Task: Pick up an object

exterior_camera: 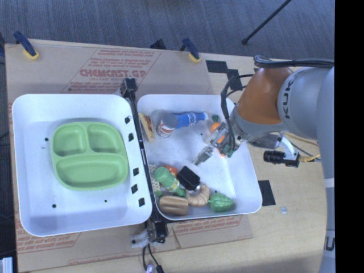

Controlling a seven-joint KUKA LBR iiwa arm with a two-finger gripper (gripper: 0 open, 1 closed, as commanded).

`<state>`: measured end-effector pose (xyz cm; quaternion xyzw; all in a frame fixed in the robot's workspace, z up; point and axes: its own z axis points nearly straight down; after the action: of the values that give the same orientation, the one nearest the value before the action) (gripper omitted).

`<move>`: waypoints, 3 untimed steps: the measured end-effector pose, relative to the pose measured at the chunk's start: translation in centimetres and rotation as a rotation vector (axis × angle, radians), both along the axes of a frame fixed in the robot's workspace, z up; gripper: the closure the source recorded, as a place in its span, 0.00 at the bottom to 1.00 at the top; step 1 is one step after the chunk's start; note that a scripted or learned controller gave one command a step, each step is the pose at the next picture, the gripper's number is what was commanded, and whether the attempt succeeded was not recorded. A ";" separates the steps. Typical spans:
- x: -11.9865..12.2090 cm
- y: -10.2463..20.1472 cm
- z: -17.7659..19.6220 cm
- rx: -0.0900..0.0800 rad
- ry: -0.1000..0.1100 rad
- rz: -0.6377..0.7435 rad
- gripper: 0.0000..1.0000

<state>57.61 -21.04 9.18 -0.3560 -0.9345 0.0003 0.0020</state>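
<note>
Over the right bin, the pincer is hovering, grasping nothing, its spread unclear; toys are lying piled below. Next: descending onto one and clenching.

Single fixed camera above bench, looking down at slant; both white bins in frame; arm enters from right.
</note>
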 end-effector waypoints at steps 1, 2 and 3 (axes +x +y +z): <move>2.0 3.7 0.0 -0.001 -0.004 0.012 0.00; 0.4 10.6 0.0 -0.001 0.000 -0.100 0.00; 5.7 8.8 1.2 0.000 0.017 -0.171 0.00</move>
<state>63.30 -12.27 10.35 -0.4345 -0.9006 0.0031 0.0101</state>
